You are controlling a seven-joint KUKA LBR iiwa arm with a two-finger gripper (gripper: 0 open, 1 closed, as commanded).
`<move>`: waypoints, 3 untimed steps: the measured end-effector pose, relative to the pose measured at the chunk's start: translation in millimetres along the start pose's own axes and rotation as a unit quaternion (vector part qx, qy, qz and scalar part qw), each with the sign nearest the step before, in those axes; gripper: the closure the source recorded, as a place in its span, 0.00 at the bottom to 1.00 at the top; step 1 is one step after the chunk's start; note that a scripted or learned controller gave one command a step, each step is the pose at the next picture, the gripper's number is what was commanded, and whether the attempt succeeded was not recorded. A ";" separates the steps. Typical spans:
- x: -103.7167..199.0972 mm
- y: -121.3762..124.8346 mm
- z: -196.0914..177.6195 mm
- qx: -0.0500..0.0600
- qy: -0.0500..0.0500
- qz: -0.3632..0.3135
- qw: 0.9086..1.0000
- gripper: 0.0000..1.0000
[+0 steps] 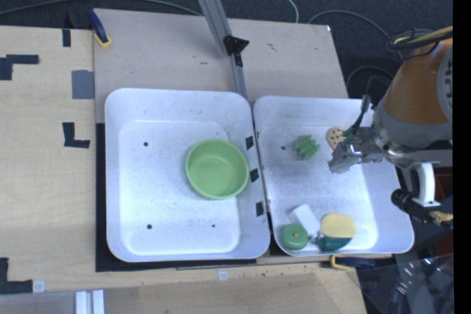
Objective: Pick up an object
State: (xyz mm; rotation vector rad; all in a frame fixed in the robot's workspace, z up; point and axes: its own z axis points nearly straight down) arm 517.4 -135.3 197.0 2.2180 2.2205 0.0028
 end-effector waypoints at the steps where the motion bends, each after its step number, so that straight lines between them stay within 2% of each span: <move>1: -5.4 9.7 -50.4 0.000 0.000 0.000 1.000 1.00; 3: 91.9 17.8 -34.1 0.004 0.001 -0.003 1.000 1.00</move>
